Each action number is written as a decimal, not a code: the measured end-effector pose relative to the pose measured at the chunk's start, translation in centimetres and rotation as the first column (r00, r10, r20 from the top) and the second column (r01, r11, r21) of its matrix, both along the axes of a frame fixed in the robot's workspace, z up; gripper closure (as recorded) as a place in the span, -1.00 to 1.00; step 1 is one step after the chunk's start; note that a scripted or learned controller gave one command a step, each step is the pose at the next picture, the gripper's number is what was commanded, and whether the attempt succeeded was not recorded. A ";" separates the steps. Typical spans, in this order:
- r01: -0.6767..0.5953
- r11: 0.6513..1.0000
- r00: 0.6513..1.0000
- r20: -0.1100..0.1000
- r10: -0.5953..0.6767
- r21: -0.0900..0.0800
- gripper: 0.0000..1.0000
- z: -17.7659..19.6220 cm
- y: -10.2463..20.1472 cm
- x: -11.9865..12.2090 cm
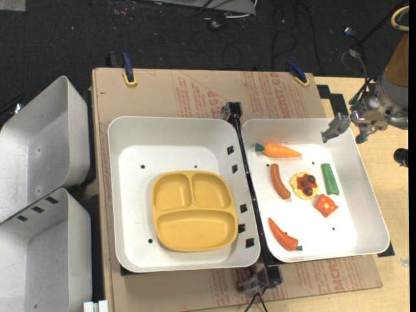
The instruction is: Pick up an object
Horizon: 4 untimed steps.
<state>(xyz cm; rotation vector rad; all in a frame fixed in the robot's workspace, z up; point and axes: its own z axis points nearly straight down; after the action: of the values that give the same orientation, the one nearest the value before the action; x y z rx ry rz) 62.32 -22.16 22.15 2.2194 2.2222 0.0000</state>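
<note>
The right bin (364,194) holds several toy foods: an orange carrot (281,151), a brown sausage (280,181), a small round pizza (304,184), a green stick (330,178), a red chunk (325,205) and a red chili pepper (283,235). My gripper (348,129) hangs over the bin's far right corner, above and to the right of the carrot. Its fingers are spread open with nothing between them.
The left bin (130,174) carries a yellow divided tray (194,210). A black divider (242,174) runs between the bins. Two white containers (39,174) stand off the bench at the left. Cables lie on the dark floor behind.
</note>
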 end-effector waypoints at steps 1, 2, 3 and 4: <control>0.001 1.000 1.000 -0.005 -0.001 0.002 -1.00 -6.3 0.4 -0.4; 0.001 1.000 1.000 -0.003 -0.001 0.001 -1.00 -12.2 1.0 -1.1; -0.001 1.000 1.000 0.006 0.001 -0.004 -1.00 -12.5 0.9 -0.8; -0.001 1.000 1.000 0.014 0.001 -0.009 1.00 -11.2 0.8 -0.7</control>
<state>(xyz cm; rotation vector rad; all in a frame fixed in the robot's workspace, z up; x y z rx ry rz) 61.66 -21.36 10.91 2.2065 2.2119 0.0056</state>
